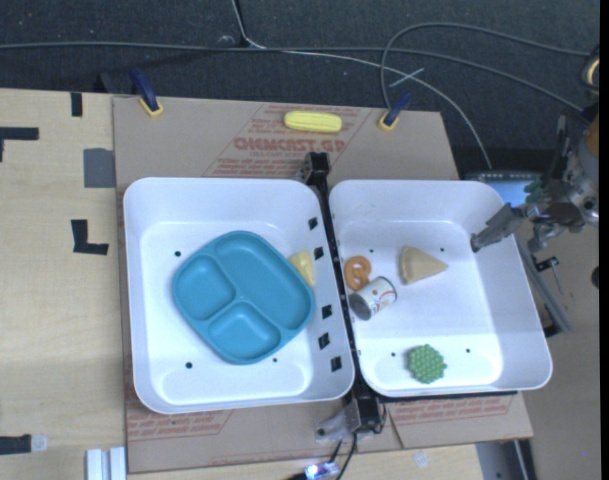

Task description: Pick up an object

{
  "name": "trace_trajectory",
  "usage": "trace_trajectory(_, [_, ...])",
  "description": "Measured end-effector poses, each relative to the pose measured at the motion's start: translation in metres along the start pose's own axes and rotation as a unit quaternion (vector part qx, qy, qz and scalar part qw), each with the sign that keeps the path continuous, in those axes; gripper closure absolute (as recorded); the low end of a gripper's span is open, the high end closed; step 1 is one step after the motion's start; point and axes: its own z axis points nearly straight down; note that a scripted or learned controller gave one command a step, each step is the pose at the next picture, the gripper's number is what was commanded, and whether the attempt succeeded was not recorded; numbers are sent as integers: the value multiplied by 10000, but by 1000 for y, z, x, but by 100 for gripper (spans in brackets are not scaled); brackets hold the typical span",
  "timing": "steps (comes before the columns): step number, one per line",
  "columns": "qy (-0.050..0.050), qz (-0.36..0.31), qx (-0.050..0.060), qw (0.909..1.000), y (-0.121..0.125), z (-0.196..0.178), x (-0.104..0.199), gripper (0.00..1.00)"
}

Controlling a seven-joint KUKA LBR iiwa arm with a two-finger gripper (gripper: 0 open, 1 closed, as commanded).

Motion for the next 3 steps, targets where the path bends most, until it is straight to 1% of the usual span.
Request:
trace_trajectory(1, [-15,-22,-60,10000,2,-7,1,0])
trace_trajectory(3, [-4,-24,-31,10000,-7,115,15,0])
